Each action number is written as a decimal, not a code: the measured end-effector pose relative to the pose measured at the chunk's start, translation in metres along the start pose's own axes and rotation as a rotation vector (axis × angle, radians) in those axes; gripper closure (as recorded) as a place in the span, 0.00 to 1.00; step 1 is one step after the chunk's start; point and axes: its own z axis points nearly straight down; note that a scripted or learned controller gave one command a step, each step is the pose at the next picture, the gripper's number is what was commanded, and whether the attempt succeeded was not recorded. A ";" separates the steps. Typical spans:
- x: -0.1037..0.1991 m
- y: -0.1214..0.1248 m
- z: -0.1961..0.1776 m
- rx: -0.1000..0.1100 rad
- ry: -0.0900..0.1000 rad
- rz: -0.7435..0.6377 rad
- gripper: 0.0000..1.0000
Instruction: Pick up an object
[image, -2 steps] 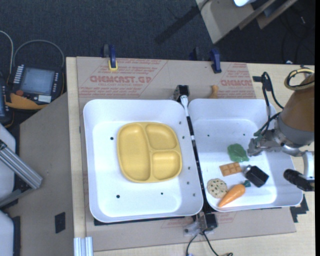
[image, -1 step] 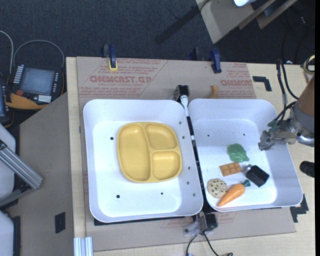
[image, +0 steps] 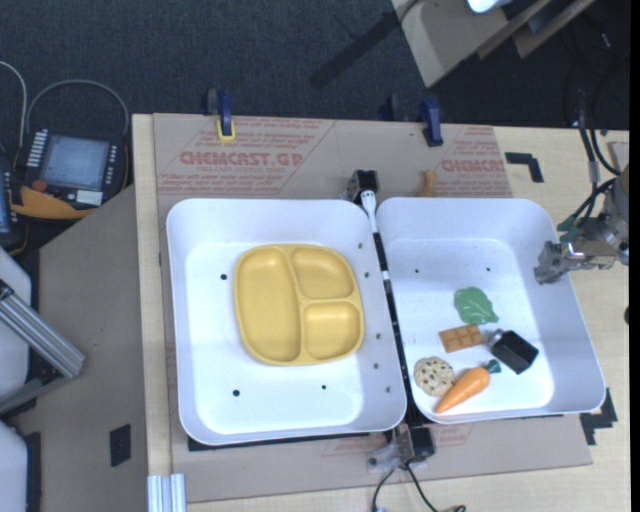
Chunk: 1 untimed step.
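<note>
Tabletop (image: 150, 300): a cardboard sheet carries both bins, held by two blue clamps at the far edge, presumably so nothing shifts as the arm works.
Printing on the cardboard: red lettering along the far edge reads roughly "CHEMCAST GP" on the left; a second, similar run on the right is cut short and not fully legible.
Left bin (image: 200, 390): a shallow white tray holding one item, apparently the receiving side.
Right bin (image: 570, 340): tilted slightly toward the viewer, so its contents gather at the near end.
Yellow plate (image: 298, 303): three compartments, lying flat in the middle of the left bin.
Gripper (image: 552, 262): at the right bin's right rim, well apart from the objects; whether the fingers are open or closed cannot be told, and nothing is seen between them.
Carrot (image: 464, 389): orange, lying aslant at the near wall, just beside the cookie.
Black block (image: 515, 351): near the carrot's top end.
Green leaf (image: 475, 304): farthest of the cluster.
Cracker (image: 461, 338): brown, between leaf and carrot.
Cookie (image: 433, 374): speckled.
Task state: judged not yet begun; every candidate lies loose in the right bin.
</note>
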 end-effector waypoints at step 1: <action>0.056 0.005 0.009 0.010 0.007 -0.005 1.00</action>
